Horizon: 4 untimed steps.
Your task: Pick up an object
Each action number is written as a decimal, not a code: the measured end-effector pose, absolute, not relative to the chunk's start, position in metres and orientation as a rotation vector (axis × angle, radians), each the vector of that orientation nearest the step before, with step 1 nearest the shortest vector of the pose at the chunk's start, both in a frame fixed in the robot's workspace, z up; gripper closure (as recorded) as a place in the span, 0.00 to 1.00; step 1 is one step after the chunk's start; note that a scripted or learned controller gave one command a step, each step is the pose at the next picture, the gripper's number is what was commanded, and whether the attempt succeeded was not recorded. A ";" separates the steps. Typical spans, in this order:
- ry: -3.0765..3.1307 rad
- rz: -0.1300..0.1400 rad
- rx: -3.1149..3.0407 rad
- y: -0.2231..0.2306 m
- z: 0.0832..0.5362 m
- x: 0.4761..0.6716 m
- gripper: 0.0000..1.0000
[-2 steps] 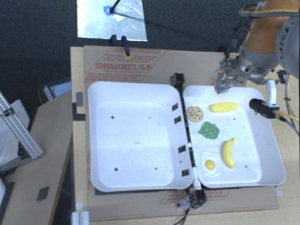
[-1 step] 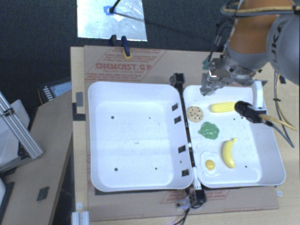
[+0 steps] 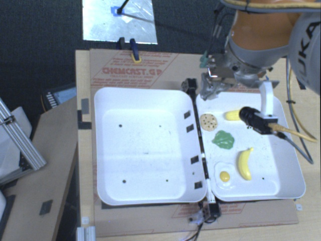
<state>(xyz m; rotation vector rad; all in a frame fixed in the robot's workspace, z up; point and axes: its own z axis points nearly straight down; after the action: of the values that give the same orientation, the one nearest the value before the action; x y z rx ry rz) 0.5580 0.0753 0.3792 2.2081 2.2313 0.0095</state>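
Gripper: The gripper (image 3: 211, 89) hangs over the top left corner of the right bin (image 3: 296, 185), close to the wall between the two bins. Nobody can tell from here if it is open or closed.
Cookie: The cookie (image 3: 208, 120) is the nearest toy to the gripper. It lies flat on the bin floor, beside the middle wall.
Other toys: A green leaf (image 3: 223, 139) lies near the cookie. A banana (image 3: 244, 163) and a fried egg (image 3: 224, 176) lie lower down, side by side but apart. A small yellow piece (image 3: 230, 115) sits next to the cookie, partly hidden.
Step now: It looks like the arm is getting ready to go down for a toy. Nothing looks picked up yet.
Doing it well: The arm should line up right over one toy, go straight down, and close around its middle. The banana looks easiest, because it is thick and has room around it.
Watch out: The cookie and egg are flat and may slip. The cookie is also close to the wall, so the gripper could bump it.
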 end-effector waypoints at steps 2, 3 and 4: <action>2.221 -0.001 2.223 0.076 0.353 0.485 1.00; 2.230 0.008 2.211 0.131 0.386 0.487 1.00; 2.228 0.007 2.213 0.171 0.418 0.487 1.00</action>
<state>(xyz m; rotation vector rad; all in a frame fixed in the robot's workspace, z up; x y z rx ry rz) 0.4868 0.1706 0.4178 2.2128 2.2277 0.0071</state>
